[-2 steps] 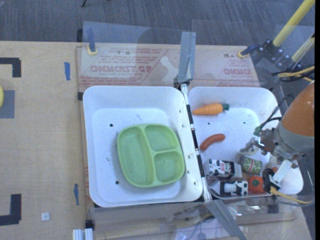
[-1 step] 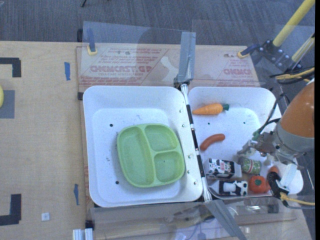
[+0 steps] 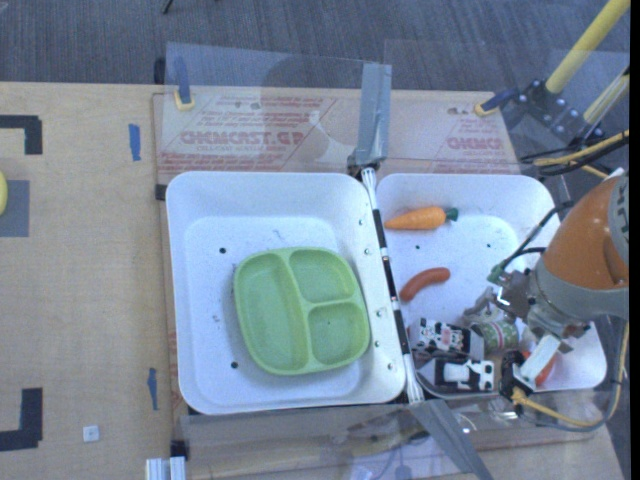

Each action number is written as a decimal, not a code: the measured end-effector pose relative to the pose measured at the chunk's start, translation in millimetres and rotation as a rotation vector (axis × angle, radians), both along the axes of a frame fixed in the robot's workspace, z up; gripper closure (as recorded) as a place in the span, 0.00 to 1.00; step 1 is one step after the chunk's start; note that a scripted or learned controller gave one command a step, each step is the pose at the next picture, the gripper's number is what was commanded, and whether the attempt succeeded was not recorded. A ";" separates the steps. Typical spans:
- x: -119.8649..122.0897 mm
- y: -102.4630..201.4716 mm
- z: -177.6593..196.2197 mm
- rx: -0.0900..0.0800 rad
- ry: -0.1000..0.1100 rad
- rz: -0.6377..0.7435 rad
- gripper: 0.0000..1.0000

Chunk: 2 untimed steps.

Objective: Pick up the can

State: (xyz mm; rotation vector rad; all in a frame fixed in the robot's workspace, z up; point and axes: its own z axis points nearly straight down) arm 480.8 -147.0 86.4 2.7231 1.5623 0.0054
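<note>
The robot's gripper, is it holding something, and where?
Yes, it looks so: the can sits between the gripper fingers, pinched around its sides.

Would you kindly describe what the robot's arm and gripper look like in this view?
The arm is a rounded body with a broad orange band above a grey wrist section. Thin black cables loop around the wrist. The gripper is a cluster of black and white parts, with a yellow cable trailing beneath it.

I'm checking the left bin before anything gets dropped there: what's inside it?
A green divided plate lies flat in the left bin, with nothing visible in its three compartments. Whatever is beneath the plate is covered.
</note>
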 end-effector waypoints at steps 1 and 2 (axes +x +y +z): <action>55.8 -48.3 -1.3 0.014 0.012 -0.146 0.00; 57.8 -48.3 9.5 0.007 0.006 -0.140 1.00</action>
